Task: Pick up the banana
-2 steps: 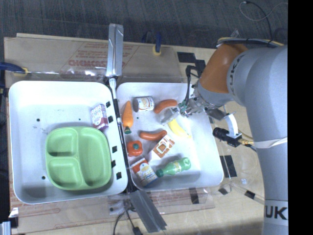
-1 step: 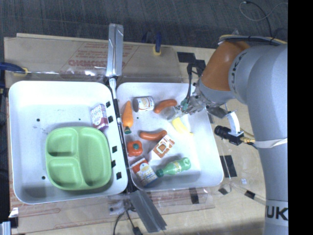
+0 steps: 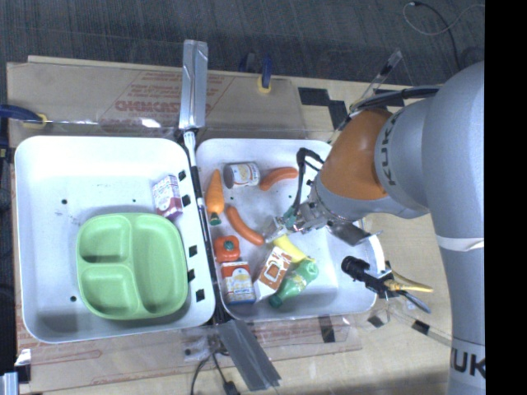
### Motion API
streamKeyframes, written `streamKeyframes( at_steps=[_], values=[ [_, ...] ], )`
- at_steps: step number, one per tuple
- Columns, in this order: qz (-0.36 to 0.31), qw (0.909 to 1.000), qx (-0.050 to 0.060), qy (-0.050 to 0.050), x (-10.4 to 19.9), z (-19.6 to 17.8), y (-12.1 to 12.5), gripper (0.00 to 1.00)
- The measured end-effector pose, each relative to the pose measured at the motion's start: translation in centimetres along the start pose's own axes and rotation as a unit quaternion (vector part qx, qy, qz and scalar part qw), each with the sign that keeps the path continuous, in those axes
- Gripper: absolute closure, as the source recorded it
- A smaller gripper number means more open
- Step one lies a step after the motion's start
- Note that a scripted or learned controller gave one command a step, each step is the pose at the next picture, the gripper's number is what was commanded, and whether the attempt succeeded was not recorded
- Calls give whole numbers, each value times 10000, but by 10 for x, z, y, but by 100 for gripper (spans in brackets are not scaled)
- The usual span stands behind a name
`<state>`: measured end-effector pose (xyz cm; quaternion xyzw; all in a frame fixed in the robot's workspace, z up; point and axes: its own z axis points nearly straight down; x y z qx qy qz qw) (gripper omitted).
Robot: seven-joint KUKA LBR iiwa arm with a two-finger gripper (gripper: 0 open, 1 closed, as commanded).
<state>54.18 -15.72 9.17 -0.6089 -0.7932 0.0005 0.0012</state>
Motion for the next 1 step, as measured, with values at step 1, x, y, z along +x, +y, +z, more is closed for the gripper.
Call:
streamKeyframes(
  at_steps=[1],
  values=[
    [486, 9988, -10, -4, 60, -177, 29, 100]
  ],
)
